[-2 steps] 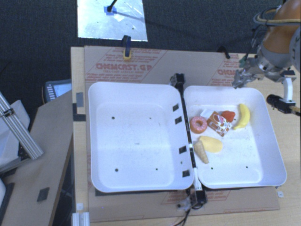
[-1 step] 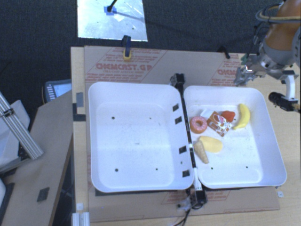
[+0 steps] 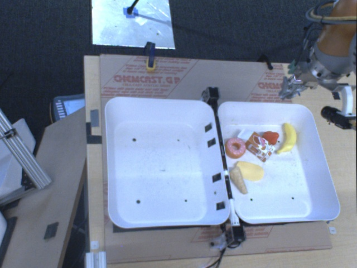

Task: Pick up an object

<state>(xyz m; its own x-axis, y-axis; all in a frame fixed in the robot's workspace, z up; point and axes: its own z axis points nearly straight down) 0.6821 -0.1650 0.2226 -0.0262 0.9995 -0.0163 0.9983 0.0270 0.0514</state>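
Note:
The right bin (image 3: 321, 166) holds a small cluster of toy foods. A yellow banana (image 3: 288, 137) lies toward the back right, with a red piece (image 3: 271, 136) beside it. A red and white patterned block (image 3: 260, 146) sits next to a pink doughnut (image 3: 235, 147). Nearer the front lie a pale yellow lump (image 3: 250, 171) and a tan cone (image 3: 239, 181). A small white flat piece (image 3: 244, 134) rests behind the block. My gripper (image 3: 290, 88) hangs above the bench behind the right bin's back edge, away from all the objects, with nothing seen between its fingers.
The left bin (image 3: 111, 166) stands beside the right one, joined by a black-clipped divider (image 3: 218, 149). A shiny metal sheet (image 3: 133, 14) lies on the dark floor behind the bench. A yellow and black clamp (image 3: 150, 57) sits at the cardboard's back edge.

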